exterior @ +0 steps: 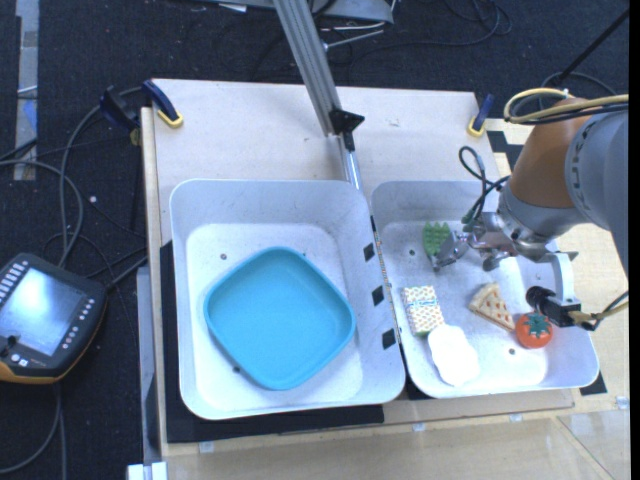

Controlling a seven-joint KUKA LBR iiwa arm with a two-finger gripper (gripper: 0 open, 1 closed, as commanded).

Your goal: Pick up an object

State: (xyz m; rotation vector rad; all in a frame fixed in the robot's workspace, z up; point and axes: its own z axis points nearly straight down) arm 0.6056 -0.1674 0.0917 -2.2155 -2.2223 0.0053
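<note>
Gripper (452, 252) fingers are reaching down into the right bin (570, 373), their tips sitting just beside a small green toy (435, 236) near the bin's upper left; nothing is showing between them, and how far apart they stand cannot be told. Below are lying a checkered block (423, 309), a white oval piece (453, 354), a pizza-slice toy (491, 307) and a red tomato toy (533, 332). Left bin (190, 268) is holding a blue square plate (279, 316).
</note>
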